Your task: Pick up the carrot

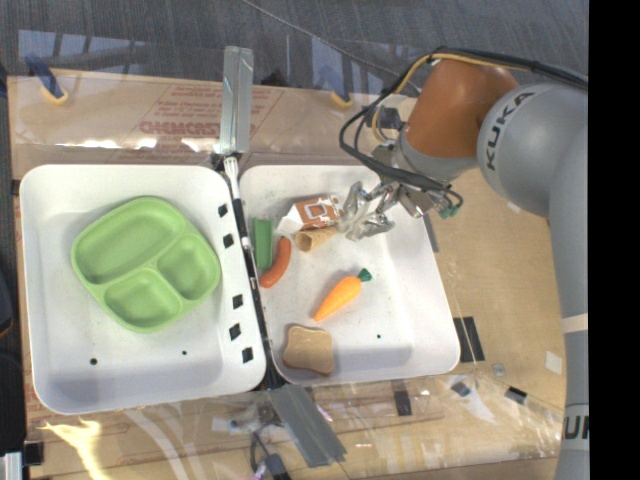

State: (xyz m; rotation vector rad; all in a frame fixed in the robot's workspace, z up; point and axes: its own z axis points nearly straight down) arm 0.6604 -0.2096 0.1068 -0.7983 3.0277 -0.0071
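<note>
Camera view
Arm: the grey arm with its orange band reaches in from the right over the right bin's upper part.
Claw: the claw hangs low over the right bin, just beside a small brown-and-white packet; whether it is released or clenched, I cannot tell.
Carrot: the carrot lies on the floor of the right bin near its middle, tilted, green top toward the upper right, apart from the claw and below it in the picture.
Packet: the packet lies at the upper middle of the right bin.
Sausage: a red sausage lies near the right bin's left wall, beside a green piece.
Bread: a brown bread slice sits near the right bin's lower edge.
Left bin: the left bin holds a green divided plate.
Worktop: both bins rest side by side on the worktop.
</note>
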